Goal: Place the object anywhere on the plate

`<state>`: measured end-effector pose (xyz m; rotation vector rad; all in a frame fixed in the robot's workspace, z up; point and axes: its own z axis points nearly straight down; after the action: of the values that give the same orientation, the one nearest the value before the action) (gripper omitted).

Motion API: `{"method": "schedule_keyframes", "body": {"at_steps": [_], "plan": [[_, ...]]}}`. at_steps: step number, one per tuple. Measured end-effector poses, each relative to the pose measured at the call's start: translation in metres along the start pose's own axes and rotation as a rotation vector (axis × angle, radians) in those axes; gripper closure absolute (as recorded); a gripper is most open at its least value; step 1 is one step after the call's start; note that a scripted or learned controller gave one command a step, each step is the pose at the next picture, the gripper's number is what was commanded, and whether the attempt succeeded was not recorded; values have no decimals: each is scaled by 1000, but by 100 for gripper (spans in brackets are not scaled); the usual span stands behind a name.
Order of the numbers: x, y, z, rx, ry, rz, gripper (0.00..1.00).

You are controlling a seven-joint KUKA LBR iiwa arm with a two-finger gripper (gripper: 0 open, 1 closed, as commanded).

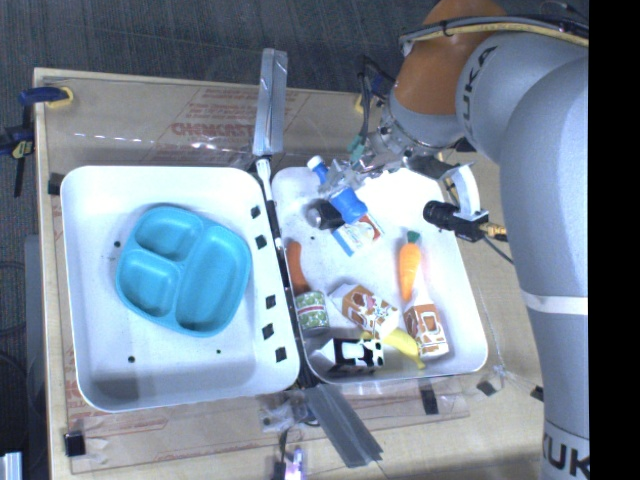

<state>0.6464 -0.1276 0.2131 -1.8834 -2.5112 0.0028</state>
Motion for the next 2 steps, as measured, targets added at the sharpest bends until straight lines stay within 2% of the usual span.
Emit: {"method": "schedule_keyframes", "body": {"at_steps": [1, 2], "plan": [[78, 18, 22, 0, 0, -71, 100], [130, 23, 22, 2, 0, -199, 100]]}}
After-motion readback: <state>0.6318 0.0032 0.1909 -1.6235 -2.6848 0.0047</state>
